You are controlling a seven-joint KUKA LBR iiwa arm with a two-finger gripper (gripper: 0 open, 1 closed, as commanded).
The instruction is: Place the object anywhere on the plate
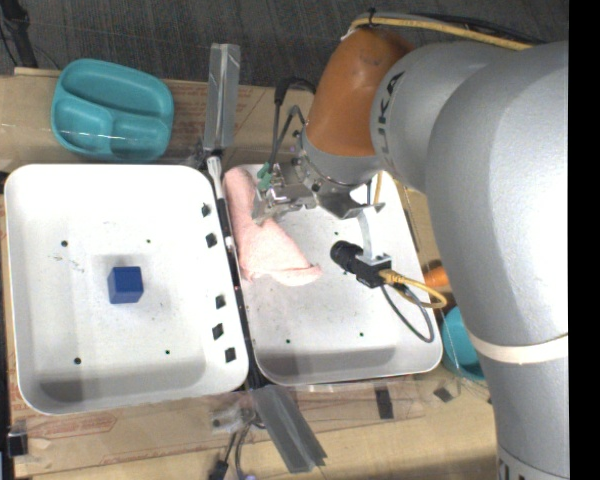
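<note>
Starting at the left, a teal dish (112, 107) sits on the surface above the left bin (40, 268), where a blue cube (126, 284) lies well apart from the arm. In the right bin (330, 363) a pink cloth (265, 238) lies against the left wall, long axis running top to bottom. The gripper (277, 190) hovers at its upper end, touching or just over it; whether anything is held I cannot tell. No plate is evident
</note>
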